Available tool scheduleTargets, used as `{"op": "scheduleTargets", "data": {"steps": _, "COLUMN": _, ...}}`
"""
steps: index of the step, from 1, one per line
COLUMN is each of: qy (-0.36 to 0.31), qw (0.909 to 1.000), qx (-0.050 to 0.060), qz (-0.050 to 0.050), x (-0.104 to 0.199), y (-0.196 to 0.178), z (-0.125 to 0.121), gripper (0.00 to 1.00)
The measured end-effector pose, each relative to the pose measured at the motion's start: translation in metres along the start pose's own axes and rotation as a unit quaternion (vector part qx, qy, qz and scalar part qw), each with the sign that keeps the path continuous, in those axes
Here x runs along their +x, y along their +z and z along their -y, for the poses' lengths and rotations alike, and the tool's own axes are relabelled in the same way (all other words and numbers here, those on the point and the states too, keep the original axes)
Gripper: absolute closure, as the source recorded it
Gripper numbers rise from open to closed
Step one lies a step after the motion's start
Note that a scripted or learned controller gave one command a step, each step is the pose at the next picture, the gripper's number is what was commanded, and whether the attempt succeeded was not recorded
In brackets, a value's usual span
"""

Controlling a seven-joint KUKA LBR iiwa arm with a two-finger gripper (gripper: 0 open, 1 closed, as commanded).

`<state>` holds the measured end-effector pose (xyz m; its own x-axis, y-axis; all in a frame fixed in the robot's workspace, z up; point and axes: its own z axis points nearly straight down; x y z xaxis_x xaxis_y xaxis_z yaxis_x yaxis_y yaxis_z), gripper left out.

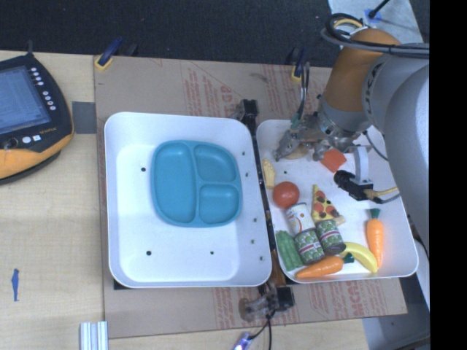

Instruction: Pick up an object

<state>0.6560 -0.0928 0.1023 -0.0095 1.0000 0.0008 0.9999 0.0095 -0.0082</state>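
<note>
A pale wooden bench [51,224] carries a brown cardboard sheet [182,86], which lies right of an orange-and-black control pad [25,119]. Beyond the sheet's far edge the floor [182,13] is dark. Blue-and-yellow clamps [108,53] grip that far edge.

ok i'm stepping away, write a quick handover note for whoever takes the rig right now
End effector: low over the far end of the right bin; nothing seen held.
Things: tomato, pizza slice, two cans, two carrots, banana and a red block lie in the right bin. The left bin holds a blue divided plate.
Done: nothing lifted yet.
Left: grasp one object and raise it.
</note>
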Motion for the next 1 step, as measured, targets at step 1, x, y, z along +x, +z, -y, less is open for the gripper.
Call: {"op": "scheduleTargets", "data": {"steps": 1, "qy": 0.002, "qw": 1.0000, "qx": -0.002, "qz": 0.000, "x": 0.0004, "y": 0.0104, "z": 0.0017, "gripper": 0.00}}
